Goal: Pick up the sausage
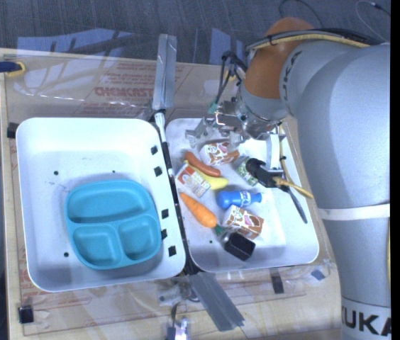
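Sausage (201, 164) lies in the right bin (301, 243), upper-left part of the pile, just right of the divider between bins. Long axis runs upper-left to lower-right in frame. Lower end touches the banana (216, 183); a snack packet (194, 181) sits just below it, carrot (198, 209) further down, blue bottle (239, 198) to the lower right.

Gripper (221, 121) hangs over the bin's upper edge, above and slightly right of the sausage. Can't tell gripper state, wrist clutter hides it. Nothing visibly held.

Judgement: next move goes down-left in frame, jaws closing across the sausage's short axis; banana contact is the risk.
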Tool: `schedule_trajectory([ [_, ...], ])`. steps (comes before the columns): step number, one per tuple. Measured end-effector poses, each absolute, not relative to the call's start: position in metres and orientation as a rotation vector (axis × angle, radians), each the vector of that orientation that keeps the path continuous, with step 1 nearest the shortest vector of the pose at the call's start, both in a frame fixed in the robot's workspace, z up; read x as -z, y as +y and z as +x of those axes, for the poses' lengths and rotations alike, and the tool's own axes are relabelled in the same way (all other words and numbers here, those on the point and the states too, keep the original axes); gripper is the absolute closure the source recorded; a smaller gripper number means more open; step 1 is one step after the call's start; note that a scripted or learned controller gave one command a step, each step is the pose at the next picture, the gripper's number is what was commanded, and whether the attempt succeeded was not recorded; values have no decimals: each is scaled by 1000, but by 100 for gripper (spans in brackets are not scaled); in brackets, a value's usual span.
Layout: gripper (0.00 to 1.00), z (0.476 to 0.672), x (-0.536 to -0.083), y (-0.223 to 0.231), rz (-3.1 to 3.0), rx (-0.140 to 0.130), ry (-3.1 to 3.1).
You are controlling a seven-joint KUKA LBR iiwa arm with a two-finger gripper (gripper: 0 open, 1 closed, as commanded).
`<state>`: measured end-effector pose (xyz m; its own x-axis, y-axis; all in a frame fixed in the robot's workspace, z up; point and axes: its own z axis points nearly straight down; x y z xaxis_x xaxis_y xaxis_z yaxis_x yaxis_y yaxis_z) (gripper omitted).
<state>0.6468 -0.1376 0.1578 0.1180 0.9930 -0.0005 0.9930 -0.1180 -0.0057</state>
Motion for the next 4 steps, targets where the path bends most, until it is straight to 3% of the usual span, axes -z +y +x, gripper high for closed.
schedule_trajectory([
  [1,0,620,-109,-112,-2293,1,-2153],
  [2,0,621,-108,-107,-2427,3,-2011],
  [3,0,618,-102,-139,-2540,19,-1868],
  [4,0,657,-96,-172,-2524,-7,-1857],
])
